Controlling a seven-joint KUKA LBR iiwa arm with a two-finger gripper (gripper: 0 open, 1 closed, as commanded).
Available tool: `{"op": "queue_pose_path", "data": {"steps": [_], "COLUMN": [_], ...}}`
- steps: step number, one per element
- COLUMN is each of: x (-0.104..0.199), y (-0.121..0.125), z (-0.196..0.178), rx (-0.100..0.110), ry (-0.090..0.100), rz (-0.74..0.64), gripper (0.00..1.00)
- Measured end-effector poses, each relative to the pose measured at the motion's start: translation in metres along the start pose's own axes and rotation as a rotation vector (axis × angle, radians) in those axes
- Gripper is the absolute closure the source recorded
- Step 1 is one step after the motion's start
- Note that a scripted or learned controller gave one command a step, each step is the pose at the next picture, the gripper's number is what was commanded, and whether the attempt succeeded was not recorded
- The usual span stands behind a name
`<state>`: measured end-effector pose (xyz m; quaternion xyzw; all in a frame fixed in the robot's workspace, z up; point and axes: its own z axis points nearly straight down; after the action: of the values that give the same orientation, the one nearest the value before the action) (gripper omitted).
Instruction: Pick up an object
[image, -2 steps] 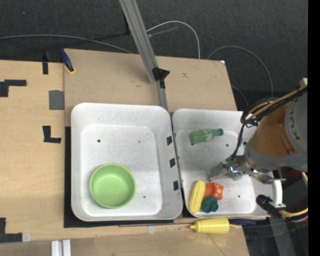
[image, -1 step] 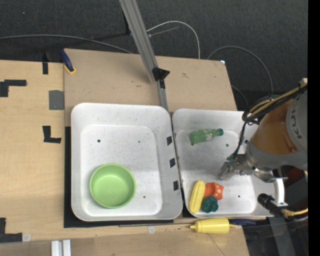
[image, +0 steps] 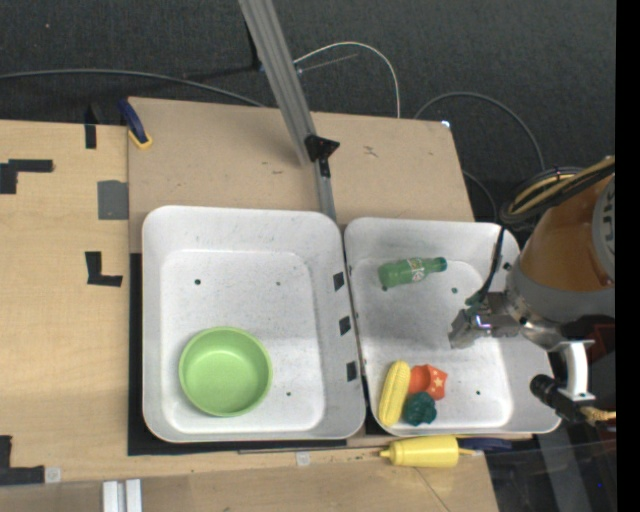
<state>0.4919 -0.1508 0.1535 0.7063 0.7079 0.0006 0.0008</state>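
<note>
My gripper (image: 468, 328) hangs over the right side of the right bin (image: 372, 245), below the orange-banded wrist. Nothing shows between its fingers. A green bottle (image: 409, 271) lies on its side near the bin's back, up and to the left of the gripper. At the bin's front lie a yellow corn-like piece (image: 394, 391), a small orange toy (image: 430, 380) and a dark green toy (image: 419, 408), close together, below and to the left of the gripper.
A light green bowl (image: 226, 371) sits at the front of the left bin (image: 160, 240). A yellow bottle-shaped thing (image: 425, 452) lies on the bench just outside the right bin's front edge. A grey pole (image: 285, 80) slants in from the top.
</note>
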Motion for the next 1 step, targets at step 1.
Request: {"op": "queue_pose_path", "data": {"steps": [1], "x": [0.0018], "y": [-0.0050], "z": [-0.0606], "rx": [-0.002], "ry": [-0.001], "rz": [0.001], "gripper": [1.00]}}
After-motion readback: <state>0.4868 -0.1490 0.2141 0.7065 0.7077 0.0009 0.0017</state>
